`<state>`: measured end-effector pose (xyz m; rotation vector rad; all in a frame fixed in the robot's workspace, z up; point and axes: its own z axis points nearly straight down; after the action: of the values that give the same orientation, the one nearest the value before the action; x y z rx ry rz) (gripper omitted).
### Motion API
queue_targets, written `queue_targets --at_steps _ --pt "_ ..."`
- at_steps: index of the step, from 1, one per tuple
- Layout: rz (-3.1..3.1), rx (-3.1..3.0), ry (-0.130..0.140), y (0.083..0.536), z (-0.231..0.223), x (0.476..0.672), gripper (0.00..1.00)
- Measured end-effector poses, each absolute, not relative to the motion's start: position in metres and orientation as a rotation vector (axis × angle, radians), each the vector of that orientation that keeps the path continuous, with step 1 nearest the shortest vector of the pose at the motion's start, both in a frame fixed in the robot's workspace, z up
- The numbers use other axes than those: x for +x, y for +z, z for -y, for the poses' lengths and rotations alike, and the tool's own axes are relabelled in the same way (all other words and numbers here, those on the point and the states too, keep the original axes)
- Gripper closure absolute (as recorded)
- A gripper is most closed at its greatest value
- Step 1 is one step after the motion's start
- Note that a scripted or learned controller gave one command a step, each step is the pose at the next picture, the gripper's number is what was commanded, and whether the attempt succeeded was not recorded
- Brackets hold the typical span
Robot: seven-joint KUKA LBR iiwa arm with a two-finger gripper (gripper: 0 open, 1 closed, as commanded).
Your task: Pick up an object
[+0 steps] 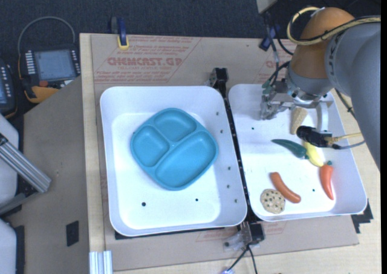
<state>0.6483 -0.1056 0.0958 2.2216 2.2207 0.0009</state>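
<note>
The gripper (273, 108) hangs low over the back of the right bin (254, 146), nothing visibly held; how wide it stands, I cannot tell. Approach phase, I'd say. Toy food lies nearer the front: green pepper (289, 146), banana (314, 154), carrot (327, 180), sausage (284, 187), cookie (273, 201). Next: travel forward, descend.

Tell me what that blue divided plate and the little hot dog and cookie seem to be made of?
Blue plate: probably moulded plastic, with a smooth, even colour and soft rounded dividers. Hot dog: likely toy plastic or rubber, uniform orange-red with a slight sheen. Cookie: looks like a matte toy replica, tan with dark specks; exact material unclear.
</note>
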Motion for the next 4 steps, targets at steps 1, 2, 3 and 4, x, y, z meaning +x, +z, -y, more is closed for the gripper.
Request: queue_targets --at_steps 1,2,3,4 --pt "-2.219 2.216 0.006 0.142 0.104 0.656 1.0" --pt "-2.219 2.216 0.007 0.198 0.1 0.649 1.0" --pt "-2.22 2.217 0.005 0.221 0.1 0.65 1.0" --pt "-2.228 2.217 0.001 0.214 0.05 0.65 1.0"
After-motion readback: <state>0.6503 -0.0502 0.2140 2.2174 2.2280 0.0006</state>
